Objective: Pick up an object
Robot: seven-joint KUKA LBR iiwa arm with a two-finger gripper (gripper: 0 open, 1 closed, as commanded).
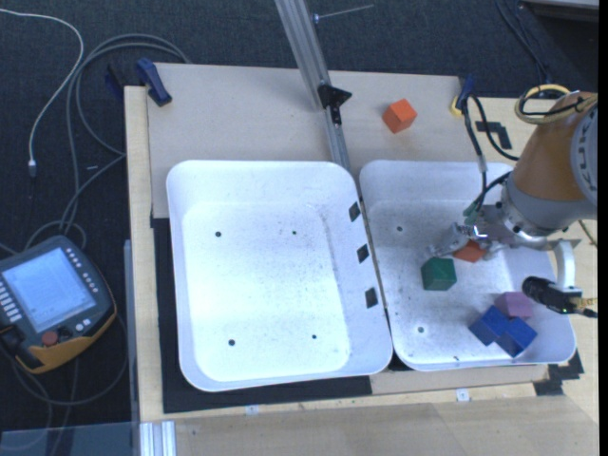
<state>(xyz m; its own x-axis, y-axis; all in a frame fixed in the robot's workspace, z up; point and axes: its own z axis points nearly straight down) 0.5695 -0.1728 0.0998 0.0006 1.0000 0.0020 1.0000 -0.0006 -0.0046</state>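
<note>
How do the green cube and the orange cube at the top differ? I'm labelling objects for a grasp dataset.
The green cube lies inside the right bin, just below the gripper; the orange cube sits outside both bins on the bare bench, far from the gripper. The green cube looks dark and a little larger in the view; the orange cube is bright. Both are small blocks resting flat, neither held.

A single fixed camera looks down at a slant from above the worktop (247, 112), far enough to take in both white bins (190, 193) and surrounding floor.
</note>
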